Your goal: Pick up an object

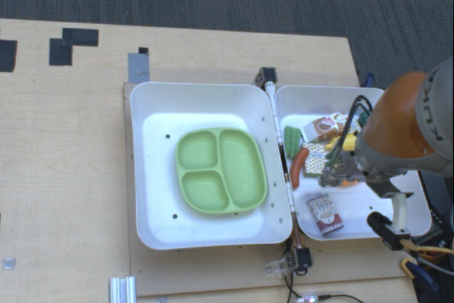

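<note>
— So, what do we take in first, going by size?

— We start with the worktop (64,152), pale wood, stretching away to the left of the end effector (333,177). On it we see the two white bins side by side: the left bin (152,174) lies well to the left of the end effector, and the right bin (418,220) is the one the end effector hangs over.

— And the arm?

— We see the arm (415,128) coming in from the right, its orange band just right of the end effector and above it in the view. It hides part of the right bin.

— What lies in the left bin?

— We find a green divided tray (221,171) with three compartments, flat on the bin floor, well apart from the end effector.

— And the things to pick from?

— We count them close around the end effector. A small red and white packet (324,213) lies just below it. A red piece (299,164) and a green piece (292,138) lie just to its left, near the bin wall. A white and red carton (325,127) sits above it, with something yellow (335,143) beside the carton.

— Is the end effector gripping anything?

— We cannot tell; the wrist covers it.
</note>
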Controlling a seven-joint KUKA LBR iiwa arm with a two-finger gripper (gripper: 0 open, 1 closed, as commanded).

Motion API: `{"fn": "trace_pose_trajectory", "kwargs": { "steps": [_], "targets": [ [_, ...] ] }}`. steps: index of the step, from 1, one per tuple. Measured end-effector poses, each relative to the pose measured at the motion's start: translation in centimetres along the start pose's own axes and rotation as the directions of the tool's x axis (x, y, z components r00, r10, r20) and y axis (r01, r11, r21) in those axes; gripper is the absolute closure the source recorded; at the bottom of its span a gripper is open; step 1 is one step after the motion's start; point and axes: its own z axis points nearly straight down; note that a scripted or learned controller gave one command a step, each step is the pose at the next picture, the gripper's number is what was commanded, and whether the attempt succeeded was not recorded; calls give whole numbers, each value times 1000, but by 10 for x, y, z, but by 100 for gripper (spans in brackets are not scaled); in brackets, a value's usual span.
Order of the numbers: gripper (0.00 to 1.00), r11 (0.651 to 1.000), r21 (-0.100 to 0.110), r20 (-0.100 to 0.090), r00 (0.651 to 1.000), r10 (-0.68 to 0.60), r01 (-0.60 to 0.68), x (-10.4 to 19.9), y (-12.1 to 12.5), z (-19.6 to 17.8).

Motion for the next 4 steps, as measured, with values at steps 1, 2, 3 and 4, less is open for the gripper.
{"fn": "trace_pose_trajectory", "kwargs": {
  "steps": [1, 2, 3, 4],
  "targets": [
    [0, 1000, 0, 0, 1000, 0, 0, 0, 0, 0],
    [0, 1000, 17, 1, 1000, 7, -7, -2, -7, 42],
    [100, 1000, 11, 1, 1000, 5, -5, -2, -5, 31],
    [0, 1000, 11, 1, 1000, 5, -5, -2, -5, 31]
  ]
}}
